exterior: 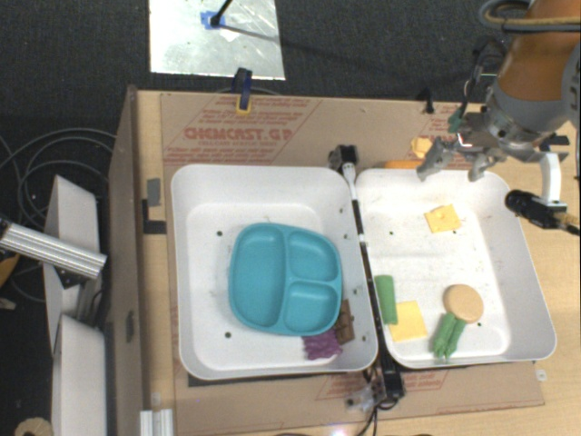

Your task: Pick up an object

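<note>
My gripper [451, 164] hangs over the back edge of the right bin [517, 243], fingers spread open with nothing between them. A small yellow block [442, 218] lies in the bin just in front of it. Nearer the front of that bin lie a green stick [386, 298], a flat yellow square [407, 321], a round tan piece [464, 302] and a green bundle [447, 334]. The left bin [204, 207] holds a teal divided plate [286, 280], with a purple piece [320, 345] and a brown piece [345, 323] at its front right.
An orange item [399, 163] and a small yellow item [420, 145] rest on the cardboard behind the right bin. A black clamp [344, 159] sits where the bins meet at the back. The arm's orange band [545, 53] looms at the upper right.
</note>
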You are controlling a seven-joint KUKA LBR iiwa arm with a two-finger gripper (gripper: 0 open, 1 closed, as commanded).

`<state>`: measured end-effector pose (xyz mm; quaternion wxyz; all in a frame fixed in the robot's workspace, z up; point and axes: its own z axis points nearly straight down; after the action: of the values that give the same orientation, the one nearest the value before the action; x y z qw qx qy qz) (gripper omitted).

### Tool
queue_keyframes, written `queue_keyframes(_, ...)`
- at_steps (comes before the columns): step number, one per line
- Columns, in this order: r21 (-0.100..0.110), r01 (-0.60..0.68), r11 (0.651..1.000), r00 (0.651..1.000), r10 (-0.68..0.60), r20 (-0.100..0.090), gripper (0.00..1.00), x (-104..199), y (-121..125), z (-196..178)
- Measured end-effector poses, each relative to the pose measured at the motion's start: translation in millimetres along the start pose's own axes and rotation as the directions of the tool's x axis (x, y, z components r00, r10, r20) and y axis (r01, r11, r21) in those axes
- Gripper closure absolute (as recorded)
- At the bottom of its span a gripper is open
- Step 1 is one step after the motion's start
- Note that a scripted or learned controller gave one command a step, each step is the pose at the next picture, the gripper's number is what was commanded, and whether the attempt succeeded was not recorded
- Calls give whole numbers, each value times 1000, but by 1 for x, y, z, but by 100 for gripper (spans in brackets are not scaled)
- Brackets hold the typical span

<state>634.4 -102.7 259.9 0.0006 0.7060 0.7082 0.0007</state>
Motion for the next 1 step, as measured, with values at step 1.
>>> queue_keyframes(1, 2, -5, 1000, 1000, 5, 1, 0, -40, -17, 34)
